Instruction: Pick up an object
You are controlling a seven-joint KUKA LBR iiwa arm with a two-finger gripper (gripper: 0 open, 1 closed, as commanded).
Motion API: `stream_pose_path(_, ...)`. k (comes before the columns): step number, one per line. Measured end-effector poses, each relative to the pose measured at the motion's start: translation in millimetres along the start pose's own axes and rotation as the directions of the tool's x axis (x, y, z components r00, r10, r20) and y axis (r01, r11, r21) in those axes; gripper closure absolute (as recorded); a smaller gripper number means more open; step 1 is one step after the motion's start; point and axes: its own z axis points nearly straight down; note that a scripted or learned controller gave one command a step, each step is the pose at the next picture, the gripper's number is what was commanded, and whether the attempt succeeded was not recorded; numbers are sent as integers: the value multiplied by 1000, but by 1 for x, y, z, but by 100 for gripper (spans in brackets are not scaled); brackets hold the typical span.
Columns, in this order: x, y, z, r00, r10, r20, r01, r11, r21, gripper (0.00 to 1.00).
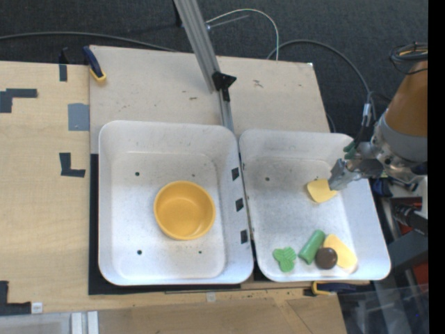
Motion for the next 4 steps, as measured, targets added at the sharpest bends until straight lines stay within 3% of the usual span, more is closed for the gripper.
stream_pose_path(2, 109, 33, 20, 1000, 0, 0, 0, 1000, 2, 100)
stream_pose_path(4, 215, 84, 14, 1000, -1, -1, 1, 1000, -1, 100)
